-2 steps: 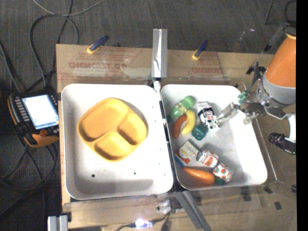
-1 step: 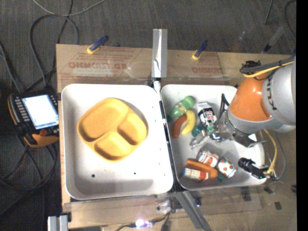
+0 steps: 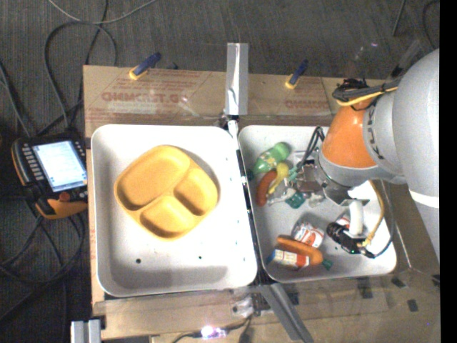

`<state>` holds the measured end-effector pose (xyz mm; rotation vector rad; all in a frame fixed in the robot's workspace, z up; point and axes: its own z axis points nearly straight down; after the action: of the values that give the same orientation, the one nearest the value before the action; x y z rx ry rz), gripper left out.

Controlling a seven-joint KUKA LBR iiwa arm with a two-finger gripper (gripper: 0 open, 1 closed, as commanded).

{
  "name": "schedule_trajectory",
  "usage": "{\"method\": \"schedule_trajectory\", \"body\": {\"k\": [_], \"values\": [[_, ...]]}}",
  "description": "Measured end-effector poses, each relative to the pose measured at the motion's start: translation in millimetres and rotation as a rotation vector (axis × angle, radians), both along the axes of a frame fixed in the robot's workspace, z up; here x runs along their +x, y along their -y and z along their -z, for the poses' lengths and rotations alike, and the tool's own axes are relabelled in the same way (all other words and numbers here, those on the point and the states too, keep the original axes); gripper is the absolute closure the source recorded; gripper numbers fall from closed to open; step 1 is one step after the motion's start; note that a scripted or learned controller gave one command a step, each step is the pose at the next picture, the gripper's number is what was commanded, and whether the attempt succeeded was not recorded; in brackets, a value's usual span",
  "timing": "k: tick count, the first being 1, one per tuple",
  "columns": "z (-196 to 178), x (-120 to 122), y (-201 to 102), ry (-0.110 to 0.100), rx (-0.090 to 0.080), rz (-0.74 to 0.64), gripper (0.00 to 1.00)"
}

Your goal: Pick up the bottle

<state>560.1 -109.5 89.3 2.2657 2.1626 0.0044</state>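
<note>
My claw [image 3: 296, 184] sits low in the right bin [image 3: 385, 266], just beside the green bottle [image 3: 271, 157] near the bin's upper left; whether it's clenched I cannot tell.

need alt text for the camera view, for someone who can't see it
A grey robot arm with an orange band reaches from the right into the right white bin, its gripper among small items including a green plastic bottle. The left white bin holds a yellow three-compartment plate.
</note>
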Motion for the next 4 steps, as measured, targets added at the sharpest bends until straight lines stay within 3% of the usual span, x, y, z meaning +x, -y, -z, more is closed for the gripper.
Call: {"method": "schedule_trajectory", "body": {"k": [1,2,3,4], "values": [[1,46,40,0.001,0.002,0.04,0.0],[-10,47,40,0.001,-0.002,0.039,1.0],[-10,46,40,0.001,-0.003,0.039,0.0],[1,50,18,-0.001,0.0,0.113,0.0]]}}
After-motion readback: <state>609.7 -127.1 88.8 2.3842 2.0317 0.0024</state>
